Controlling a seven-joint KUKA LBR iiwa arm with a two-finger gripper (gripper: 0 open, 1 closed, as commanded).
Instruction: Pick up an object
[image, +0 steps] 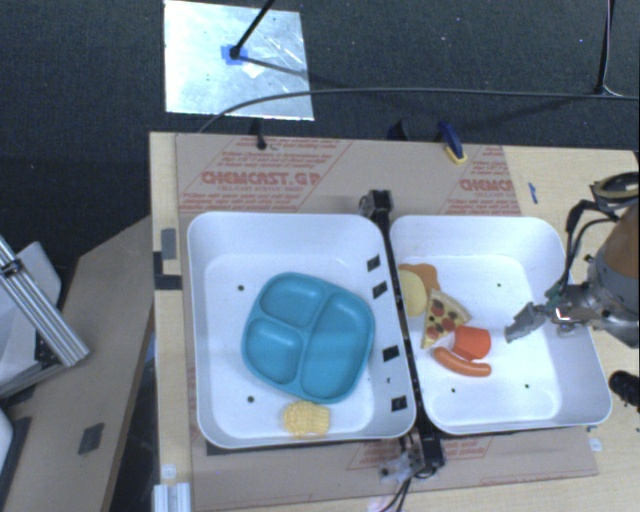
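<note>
Pincer (522, 325) hovers beside tomato (474, 341), hot dog (461, 364).

One fixed cam, mounted above the bench (330, 160), angled down at a slant; far edge of the bench is seen toward the top of the frame, near edge toward the bottom. Taken from moderate height: both bins are framed whole, w/ dark floor seen beyond the bench. The left bin (215, 330) sits approx. centre-frame; the right bin (560, 300) is placed right of it, close to the frame edge. The arm (610, 300) is seen entering from beyond the right bin.
</note>
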